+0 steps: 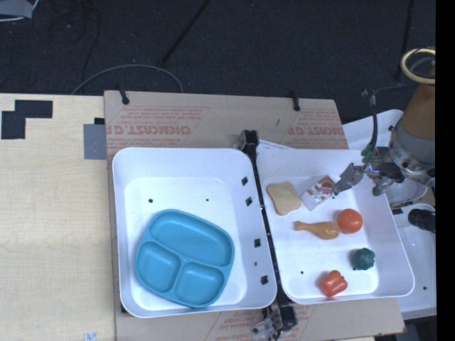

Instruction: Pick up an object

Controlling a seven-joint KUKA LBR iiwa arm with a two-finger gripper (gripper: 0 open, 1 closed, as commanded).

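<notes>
One drumstick lengthwise left-right, thin end left (end effector fingers spread, nothing between).

hand near packet, blue tray

The arm, seen at the right side of the bench

The arm is a thick rounded column, tan-orange where the band wraps it and pale grey below that. A cream-yellow ring sits at its top edge. Beneath the grey section the wrist turns to darker metal, cluttered with small brackets and fittings. A thin dark cable loops down along its left side. The gripper is slim grey metal, one finger long and angular with a lighter face, and there is a small bluish glint near its base.
</notes>
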